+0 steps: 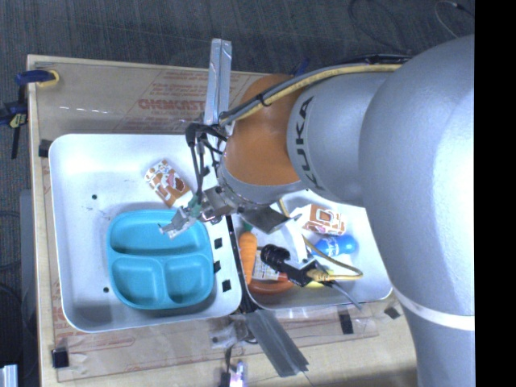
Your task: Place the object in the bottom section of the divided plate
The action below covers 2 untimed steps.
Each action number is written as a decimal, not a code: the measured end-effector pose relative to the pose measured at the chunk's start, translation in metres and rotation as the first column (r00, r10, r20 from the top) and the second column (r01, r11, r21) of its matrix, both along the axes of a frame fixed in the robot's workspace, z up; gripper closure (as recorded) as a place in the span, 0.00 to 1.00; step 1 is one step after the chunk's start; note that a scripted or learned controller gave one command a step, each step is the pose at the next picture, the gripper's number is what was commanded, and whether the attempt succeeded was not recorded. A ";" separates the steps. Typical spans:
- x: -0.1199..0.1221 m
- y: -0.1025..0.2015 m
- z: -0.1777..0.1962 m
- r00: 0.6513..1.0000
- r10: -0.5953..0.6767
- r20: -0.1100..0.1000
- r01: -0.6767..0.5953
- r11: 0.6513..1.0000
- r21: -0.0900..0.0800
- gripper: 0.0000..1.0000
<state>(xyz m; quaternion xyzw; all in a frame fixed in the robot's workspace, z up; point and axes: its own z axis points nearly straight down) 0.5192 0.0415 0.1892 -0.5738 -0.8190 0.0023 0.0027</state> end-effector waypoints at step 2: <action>-0.033 0.061 -0.007 1.000 0.015 -0.001 -0.015 1.000 -0.002 0.00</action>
